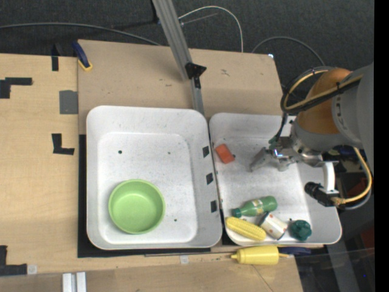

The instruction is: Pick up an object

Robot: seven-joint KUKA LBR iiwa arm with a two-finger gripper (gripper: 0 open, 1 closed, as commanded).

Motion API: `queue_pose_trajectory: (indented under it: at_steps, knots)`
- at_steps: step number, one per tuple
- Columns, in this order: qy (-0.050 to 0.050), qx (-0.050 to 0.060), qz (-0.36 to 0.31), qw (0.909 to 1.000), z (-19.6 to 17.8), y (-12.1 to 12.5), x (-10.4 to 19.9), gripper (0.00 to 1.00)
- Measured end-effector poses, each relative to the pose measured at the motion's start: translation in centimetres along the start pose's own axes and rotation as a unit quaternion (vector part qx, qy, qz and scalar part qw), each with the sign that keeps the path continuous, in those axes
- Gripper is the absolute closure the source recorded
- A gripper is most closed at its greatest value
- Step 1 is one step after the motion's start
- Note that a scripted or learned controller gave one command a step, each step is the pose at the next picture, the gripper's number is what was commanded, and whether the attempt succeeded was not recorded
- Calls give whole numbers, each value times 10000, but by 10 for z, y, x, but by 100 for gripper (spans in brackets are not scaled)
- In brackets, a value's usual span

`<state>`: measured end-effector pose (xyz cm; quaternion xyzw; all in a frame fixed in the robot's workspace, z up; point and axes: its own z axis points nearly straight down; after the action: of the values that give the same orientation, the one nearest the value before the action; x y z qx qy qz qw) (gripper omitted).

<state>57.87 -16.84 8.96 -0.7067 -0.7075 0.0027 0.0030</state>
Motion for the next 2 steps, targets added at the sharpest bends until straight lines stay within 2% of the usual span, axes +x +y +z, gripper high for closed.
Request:
queue_pose_trajectory:
  at_steps: [1, 2]
  knots:
    - [0, -25, -4, 10000, -14, 2, 0, 100]
    - [-8, -58, 0, 10000, -75, -3, -2, 100]
